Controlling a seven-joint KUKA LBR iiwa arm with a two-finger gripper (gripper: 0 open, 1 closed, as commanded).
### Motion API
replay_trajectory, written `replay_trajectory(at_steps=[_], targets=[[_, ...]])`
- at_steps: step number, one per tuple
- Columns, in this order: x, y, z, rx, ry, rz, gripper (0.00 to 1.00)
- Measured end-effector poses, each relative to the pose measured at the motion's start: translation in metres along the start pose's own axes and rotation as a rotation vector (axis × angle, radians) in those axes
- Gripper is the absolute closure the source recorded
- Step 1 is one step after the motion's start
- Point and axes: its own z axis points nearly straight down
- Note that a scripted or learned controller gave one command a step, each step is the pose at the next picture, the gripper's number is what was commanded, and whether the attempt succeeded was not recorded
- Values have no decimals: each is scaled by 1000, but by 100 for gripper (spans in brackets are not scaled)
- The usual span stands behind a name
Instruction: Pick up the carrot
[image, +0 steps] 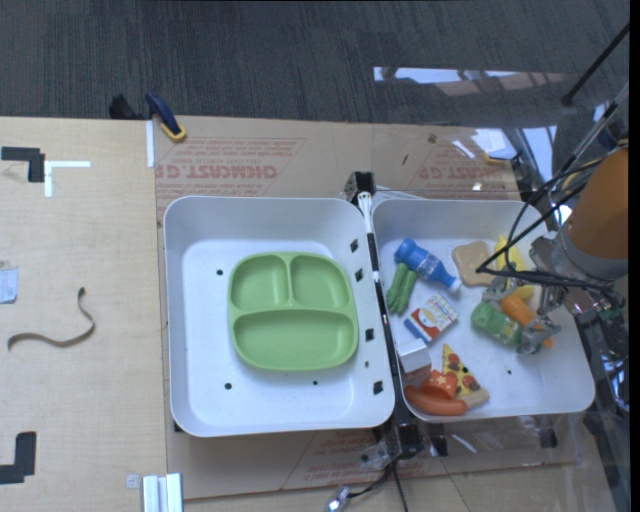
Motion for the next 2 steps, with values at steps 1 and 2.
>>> replay_trajectory(at_steps=[1, 2], targets=[[-2, 0, -10, 0, -6, 3, 100], [-38, 81, -109, 0, 1, 104, 100]])
